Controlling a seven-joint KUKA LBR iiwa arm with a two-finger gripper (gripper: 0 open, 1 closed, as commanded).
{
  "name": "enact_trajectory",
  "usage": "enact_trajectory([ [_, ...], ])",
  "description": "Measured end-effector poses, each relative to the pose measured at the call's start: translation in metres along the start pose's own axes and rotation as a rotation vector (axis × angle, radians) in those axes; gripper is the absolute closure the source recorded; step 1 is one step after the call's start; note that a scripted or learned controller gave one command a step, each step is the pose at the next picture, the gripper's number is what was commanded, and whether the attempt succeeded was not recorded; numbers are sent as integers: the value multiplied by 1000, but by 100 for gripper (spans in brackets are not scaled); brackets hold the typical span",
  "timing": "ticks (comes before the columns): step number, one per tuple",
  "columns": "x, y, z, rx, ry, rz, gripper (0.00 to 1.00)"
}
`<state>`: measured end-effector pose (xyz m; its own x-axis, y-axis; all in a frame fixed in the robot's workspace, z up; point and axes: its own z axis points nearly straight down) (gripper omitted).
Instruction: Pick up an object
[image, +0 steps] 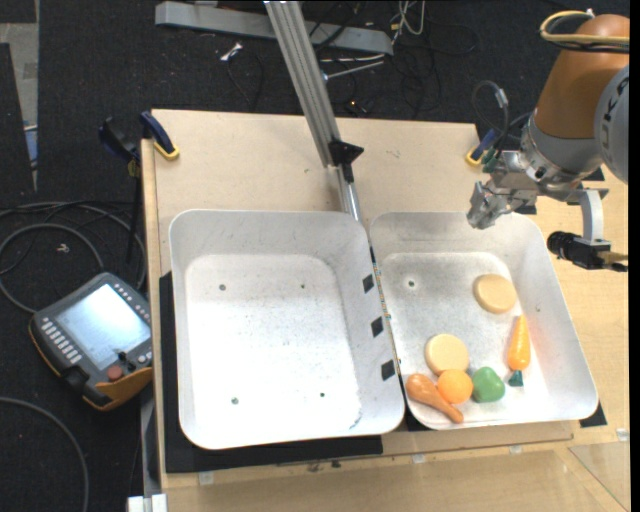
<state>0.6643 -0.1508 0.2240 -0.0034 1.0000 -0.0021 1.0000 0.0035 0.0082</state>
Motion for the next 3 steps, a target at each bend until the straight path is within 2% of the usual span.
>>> enact_trajectory([
  [1,51,-27,-4,9,4,-4,100],
  [3,165,-56,-23,9,5,-5,100],
])
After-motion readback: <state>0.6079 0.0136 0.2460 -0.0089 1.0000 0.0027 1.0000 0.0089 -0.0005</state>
